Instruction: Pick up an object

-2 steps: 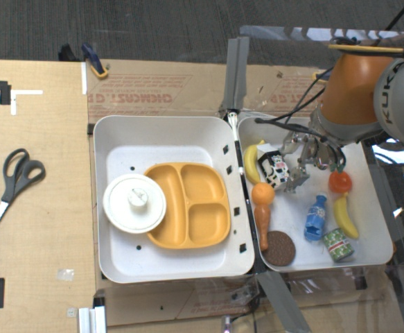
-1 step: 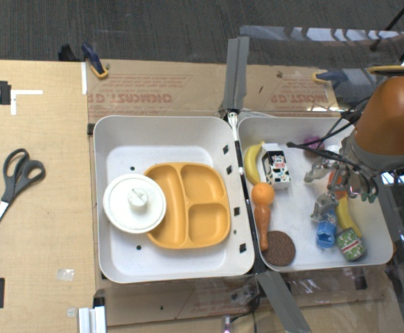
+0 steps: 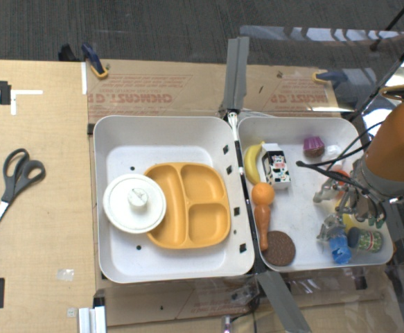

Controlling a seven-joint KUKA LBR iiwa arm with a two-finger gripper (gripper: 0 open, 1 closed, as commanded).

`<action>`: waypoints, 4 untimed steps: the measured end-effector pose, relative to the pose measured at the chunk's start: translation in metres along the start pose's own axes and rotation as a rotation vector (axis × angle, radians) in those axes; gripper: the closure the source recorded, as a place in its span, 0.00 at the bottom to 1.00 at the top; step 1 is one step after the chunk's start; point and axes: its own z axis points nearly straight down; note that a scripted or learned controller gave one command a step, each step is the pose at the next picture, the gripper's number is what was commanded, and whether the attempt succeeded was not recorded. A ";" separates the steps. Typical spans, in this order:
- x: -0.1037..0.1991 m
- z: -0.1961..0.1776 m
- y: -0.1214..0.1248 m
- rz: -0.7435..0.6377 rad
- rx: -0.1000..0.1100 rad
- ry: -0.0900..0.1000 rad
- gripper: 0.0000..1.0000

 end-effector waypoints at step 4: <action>-0.004 -0.020 0.003 -0.006 -0.001 -0.009 0.00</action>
